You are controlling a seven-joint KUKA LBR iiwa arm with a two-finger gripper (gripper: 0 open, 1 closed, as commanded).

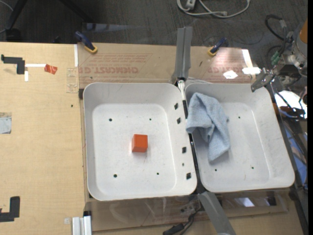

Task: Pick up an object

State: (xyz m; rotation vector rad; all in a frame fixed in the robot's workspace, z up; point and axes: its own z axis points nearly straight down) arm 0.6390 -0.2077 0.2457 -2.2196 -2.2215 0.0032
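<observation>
Orange-red block (140, 143) in the left white bin (98, 180). Pale blue cloth (210, 124) in the right white bin (264, 175). Tan board (39, 146), brown cardboard (127, 65) with red lettering.

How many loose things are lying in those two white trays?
2. A small orange-red cube sits mid-floor in the left white plastic bin; a crumpled light-blue cloth lies in the right bin, possibly hiding something.
</observation>
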